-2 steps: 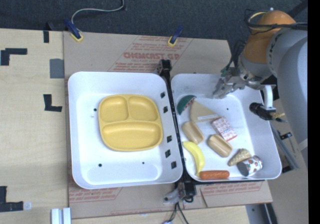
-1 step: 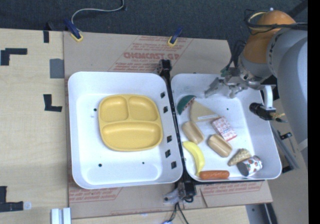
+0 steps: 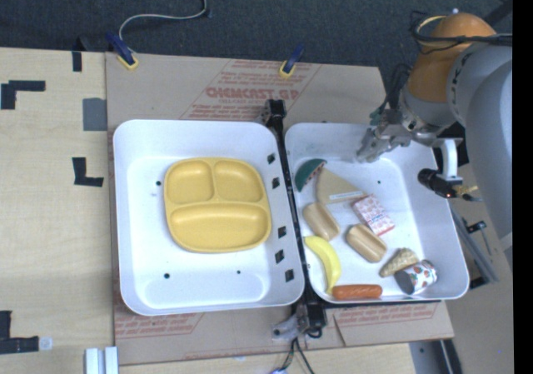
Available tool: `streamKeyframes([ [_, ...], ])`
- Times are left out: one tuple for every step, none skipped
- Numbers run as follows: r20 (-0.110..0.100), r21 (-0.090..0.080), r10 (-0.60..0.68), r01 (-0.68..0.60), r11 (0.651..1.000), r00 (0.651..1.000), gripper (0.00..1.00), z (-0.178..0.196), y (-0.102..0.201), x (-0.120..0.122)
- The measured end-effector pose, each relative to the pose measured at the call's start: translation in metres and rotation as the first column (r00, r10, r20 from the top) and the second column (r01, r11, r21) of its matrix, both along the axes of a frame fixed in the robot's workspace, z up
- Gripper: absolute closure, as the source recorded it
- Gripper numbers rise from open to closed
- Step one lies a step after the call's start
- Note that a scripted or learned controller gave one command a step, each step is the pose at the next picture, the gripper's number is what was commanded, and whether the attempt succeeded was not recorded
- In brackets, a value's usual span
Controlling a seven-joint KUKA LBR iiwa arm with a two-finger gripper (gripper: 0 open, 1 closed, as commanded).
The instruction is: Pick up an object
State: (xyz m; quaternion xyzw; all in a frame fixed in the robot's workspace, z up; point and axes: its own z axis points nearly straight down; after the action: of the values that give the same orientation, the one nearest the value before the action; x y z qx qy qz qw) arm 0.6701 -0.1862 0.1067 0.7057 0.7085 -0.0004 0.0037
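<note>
My gripper [image 3: 372,147] hangs over the far part of the right bin [image 3: 433,197], above bare white floor, with nothing between its fingers. Toy food lies below and left of it: a green-and-red slice [image 3: 309,171], a tan wedge [image 3: 335,185], two bread rolls [image 3: 320,220] [image 3: 366,241], a red-and-white packet [image 3: 372,214], a banana [image 3: 324,258], a sausage [image 3: 356,291], a cone piece [image 3: 400,261] and a dark round item [image 3: 417,278].
The left bin [image 3: 137,214] holds a yellow divided plate [image 3: 218,203]. A black divider [image 3: 283,197] runs between the bins. The arm's grey body and orange band [image 3: 441,64] fill the upper right. Cardboard lies under both bins.
</note>
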Motion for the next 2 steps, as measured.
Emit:
streamKeyframes([
  [-0.001, 0.0, 0.0, 0.0, 1.0, 1.0, 0.0, -0.001, 0.0, 0.0],
  [0.0, 0.0, 0.001, -0.001, 1.0, 1.0, 1.0, 0.01, 0.0, 0.0],
])
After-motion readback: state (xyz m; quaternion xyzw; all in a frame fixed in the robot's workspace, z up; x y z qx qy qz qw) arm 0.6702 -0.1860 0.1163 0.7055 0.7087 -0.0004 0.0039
